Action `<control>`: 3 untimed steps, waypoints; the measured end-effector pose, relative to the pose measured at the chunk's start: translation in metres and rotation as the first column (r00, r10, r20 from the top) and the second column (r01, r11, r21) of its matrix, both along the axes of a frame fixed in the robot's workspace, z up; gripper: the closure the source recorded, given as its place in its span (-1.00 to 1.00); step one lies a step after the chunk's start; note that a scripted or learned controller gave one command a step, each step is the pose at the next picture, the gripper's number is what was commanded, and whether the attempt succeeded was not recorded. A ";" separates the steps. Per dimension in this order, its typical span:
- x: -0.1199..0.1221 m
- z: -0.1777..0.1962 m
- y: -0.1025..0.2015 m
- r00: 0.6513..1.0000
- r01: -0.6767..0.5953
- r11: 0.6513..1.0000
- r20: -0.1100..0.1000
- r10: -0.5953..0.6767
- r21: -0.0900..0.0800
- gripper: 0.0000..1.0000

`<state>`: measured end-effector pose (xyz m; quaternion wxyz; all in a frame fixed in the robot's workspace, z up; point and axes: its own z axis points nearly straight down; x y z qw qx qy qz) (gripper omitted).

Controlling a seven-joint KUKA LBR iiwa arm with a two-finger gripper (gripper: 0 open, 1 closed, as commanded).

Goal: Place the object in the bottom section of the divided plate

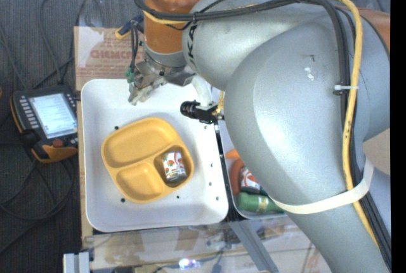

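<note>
A yellow divided plate [130,150] lies in the left white bin [95,202]. A small can with a red and white label [172,167] rests in the plate's lower right section. My gripper [138,93] hangs over the bin's far edge, above and left of the plate, well apart from the can. Nothing shows between its fingertips.
The grey arm covers most of the right bin, where a green bottle [257,204] and an orange and red item [244,178] peek out at its left side. A tablet pendant [47,114] lies left of the bins. A cardboard sheet [101,59] sits behind the left bin.
</note>
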<state>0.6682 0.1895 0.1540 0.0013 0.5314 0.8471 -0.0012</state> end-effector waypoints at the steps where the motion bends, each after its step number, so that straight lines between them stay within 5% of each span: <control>1: -0.006 -0.043 0.035 0.999 -0.042 0.999 -0.002 0.042 -0.002 1.00; 2: 0.000 -0.004 0.032 0.988 0.157 0.988 -0.001 -0.157 0.000 1.00; 3: 0.000 -0.004 0.034 0.981 0.196 0.981 0.000 -0.196 -0.003 1.00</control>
